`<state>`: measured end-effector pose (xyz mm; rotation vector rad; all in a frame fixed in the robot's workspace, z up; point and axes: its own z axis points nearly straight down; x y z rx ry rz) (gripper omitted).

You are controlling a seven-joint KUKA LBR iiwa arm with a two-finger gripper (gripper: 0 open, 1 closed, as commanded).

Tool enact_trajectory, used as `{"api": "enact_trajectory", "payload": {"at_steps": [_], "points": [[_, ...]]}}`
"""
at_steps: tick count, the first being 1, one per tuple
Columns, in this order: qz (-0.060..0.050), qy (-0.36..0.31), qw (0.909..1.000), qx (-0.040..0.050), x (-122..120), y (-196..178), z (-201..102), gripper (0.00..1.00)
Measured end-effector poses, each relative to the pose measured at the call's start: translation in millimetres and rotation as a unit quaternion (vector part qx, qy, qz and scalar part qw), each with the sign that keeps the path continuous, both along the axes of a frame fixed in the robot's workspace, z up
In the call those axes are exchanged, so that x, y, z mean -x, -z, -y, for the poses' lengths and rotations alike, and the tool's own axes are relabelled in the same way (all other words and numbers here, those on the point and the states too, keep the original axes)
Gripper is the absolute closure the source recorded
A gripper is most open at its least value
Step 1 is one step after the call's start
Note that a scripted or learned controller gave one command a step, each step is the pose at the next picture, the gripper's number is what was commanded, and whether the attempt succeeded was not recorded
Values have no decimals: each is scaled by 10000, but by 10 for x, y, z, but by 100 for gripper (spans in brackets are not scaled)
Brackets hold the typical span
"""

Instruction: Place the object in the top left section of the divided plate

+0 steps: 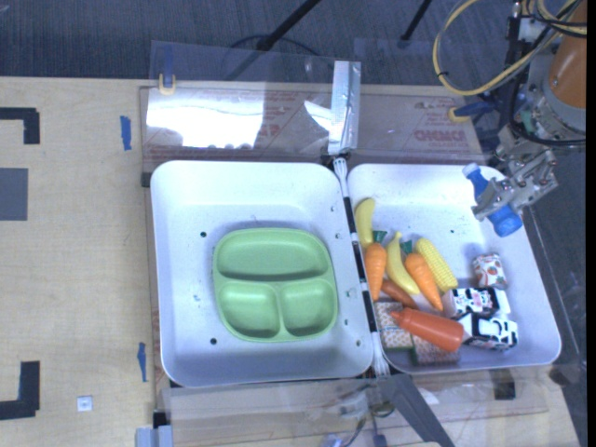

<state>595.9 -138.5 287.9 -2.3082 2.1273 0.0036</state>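
The green divided plate [275,282] lies in the left bin [177,203], with one long section at its far side and two smaller ones at the near side; all three hold nothing. My gripper [491,199] hovers over the far right corner of the right bin [419,180]. Its two blue-tipped fingers [506,220] are spread open, with nothing between them. The toy food lies in the right bin, to the near left of the gripper: a banana [363,220], carrots [374,268], a corn cob [436,264] and a red-orange piece [428,326].
A small red-and-white can [489,270] and a cow-patterned carton [484,315] sit at the right bin's near right. A clear panel with a metal post [345,105] stands behind the bins. Yellow cables [484,35] hang by the arm at the upper right.
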Motion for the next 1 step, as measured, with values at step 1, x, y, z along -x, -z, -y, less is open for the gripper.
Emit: {"api": "enact_trajectory", "payload": {"at_steps": [1], "points": [[31, -1168, 9931, -2, -698, -865, -703, 100]]}}
